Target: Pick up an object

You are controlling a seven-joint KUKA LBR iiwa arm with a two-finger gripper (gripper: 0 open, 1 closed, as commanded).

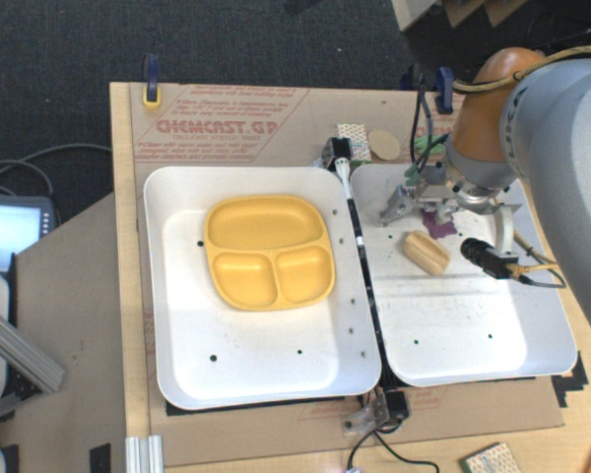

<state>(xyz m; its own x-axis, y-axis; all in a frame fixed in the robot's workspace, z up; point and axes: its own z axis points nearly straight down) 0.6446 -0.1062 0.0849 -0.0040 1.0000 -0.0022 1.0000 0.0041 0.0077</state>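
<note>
Arm (563,136) enters from the right and hangs over the far part of the right bin (453,335); orange band sits above the wrist; gripper (438,212) points down near the bin's far wall, low over the floor; clenched or released, cannot tell from this angle. Small purple piece (439,229) shows directly under the gripper, partly hidden by it; whether it is grasped or merely lying beneath cannot be told. Tan wooden block (426,252) lies on the bin floor just beside the purple piece, on the near-left side, tilted on a diagonal, apart from the gripper. Left bin (244,355) holds a yellow divided plate (270,250), three compartments, lying flat toward the far half; near half of that bin is bare white. The two bins touch along their middle edge. Bench (227,126) carries red print beyond the bins; a round tan disc (384,146) rests there, outside both bins; blue clamp (153,75) on the far-left corner.
</note>
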